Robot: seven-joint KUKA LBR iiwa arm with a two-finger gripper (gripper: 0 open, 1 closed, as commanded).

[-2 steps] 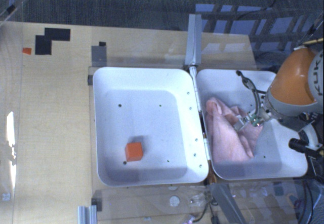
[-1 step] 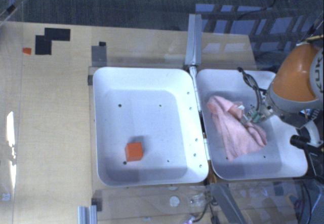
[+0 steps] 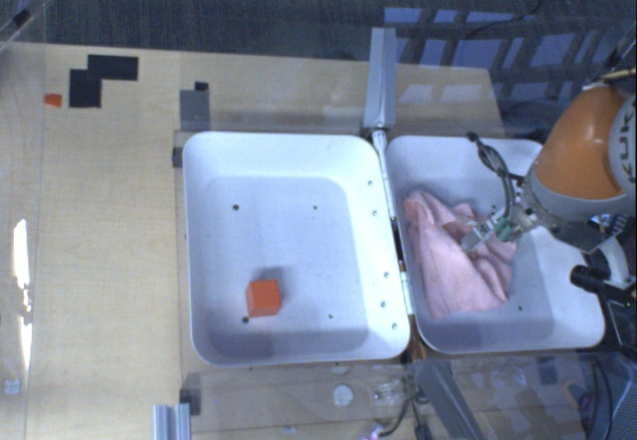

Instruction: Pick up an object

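In the near part of the left bin [image 3: 199, 229] we see a small orange block [image 3: 264, 298], well apart from our work. Farther right, the gripper [image 3: 488, 232] is down on the pink cloth [image 3: 453, 254] in the right bin [image 3: 557, 329]; we cannot tell its state. We should pinch a raised fold, then lift straight. The cloth lies crumpled, soft, pale pink

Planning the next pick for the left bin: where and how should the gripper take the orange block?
Probably straight from above, fingers closing across two opposite flat sides of the orange block. It sits flat on the left bin floor, apart from the walls, with free space all around, so either pair of sides looks reachable. The gripper is now over the pink cloth.
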